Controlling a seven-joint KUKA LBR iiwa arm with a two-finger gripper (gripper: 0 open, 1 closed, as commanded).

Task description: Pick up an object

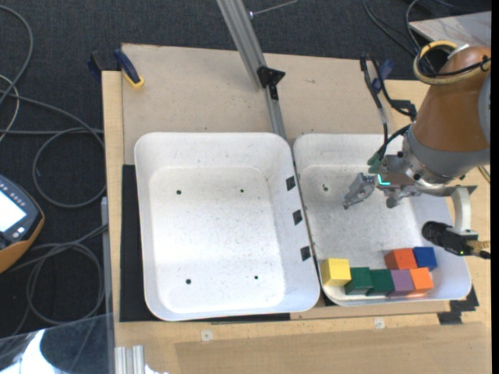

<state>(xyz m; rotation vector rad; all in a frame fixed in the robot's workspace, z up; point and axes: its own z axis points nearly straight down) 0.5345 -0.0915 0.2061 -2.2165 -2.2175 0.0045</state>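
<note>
Camera view: 2 white bins (156, 158) on a bench (195, 92), dark carpet (54, 22) around.

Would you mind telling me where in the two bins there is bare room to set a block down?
The left bin has bare floor from wall to wall. In the right bin, the far-left part is bare, between the divider and the gripper. The near edge is crowded: yellow, green, purple, orange and blue blocks sit packed together.
</note>
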